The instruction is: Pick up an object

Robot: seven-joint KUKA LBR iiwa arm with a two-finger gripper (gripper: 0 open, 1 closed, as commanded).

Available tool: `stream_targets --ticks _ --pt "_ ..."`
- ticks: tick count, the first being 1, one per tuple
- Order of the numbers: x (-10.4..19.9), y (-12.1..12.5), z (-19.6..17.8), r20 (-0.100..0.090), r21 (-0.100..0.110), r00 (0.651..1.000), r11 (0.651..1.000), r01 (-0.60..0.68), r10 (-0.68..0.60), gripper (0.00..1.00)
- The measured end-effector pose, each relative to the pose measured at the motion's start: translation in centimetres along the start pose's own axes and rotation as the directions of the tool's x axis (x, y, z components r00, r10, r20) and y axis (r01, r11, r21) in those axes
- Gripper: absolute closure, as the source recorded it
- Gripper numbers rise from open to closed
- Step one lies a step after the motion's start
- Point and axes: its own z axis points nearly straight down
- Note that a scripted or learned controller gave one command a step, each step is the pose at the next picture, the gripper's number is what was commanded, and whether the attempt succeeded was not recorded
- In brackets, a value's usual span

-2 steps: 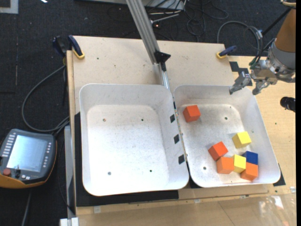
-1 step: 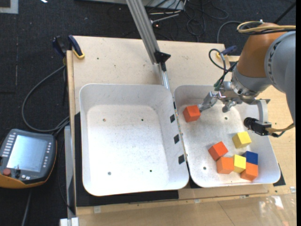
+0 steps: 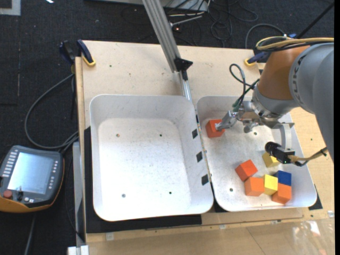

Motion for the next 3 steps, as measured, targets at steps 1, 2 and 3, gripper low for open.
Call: stream_targets --ticks 1,2,3 --pt "2.8 0.1 -8.2 -0.005 0.011 1.0 1.0 0.007 -0.007 0.0" --pt "5.8 -6.6 -7.7 -0.007 0.025 1.0 1.0 0.002 -0.002 0.0" --pt "-0.9 -4.6 -4.6 -0.003 0.02 1.0 1.0 -0.004 0.004 0.0"
